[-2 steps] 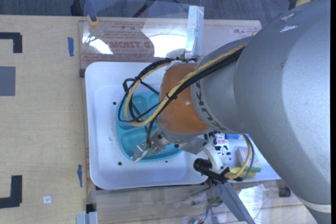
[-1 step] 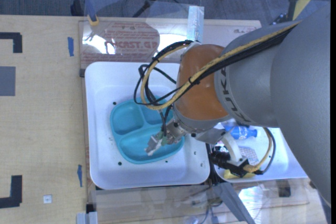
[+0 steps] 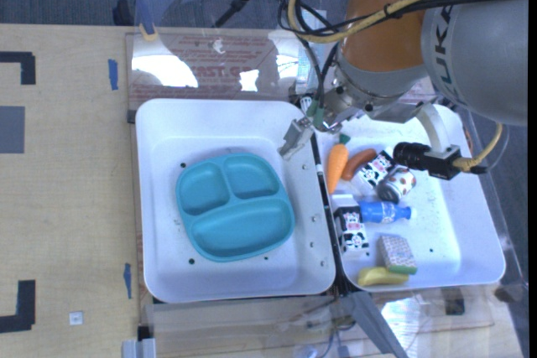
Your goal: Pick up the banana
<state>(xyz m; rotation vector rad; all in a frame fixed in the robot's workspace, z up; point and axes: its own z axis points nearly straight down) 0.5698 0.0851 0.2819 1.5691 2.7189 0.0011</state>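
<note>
Arm (image 3: 419, 21) reaching in from the right, its tool (image 3: 300, 134) poised over the wall between the two bins, near the far end of the right bin (image 3: 478, 251). Whether the tool is wide or narrow cannot be told; nothing is seen held in it. The banana (image 3: 379, 276) lies at the near edge of the right bin, well apart from the tool, touching or just beside a sponge (image 3: 396, 253). Between tool and banana lie a carrot (image 3: 336, 166), a bottle (image 3: 385, 213) and a cow toy (image 3: 353, 232). The left bin (image 3: 159, 138) holds a blue plate (image 3: 235, 204). Likely risks: a descent from the present position would meet the bin wall or the carrot rather than the target; at the banana, the near wall and the adjoining sponge leave little room, so the tool may strike the rim, nudge the banana aside, or close on the sponge instead
</note>
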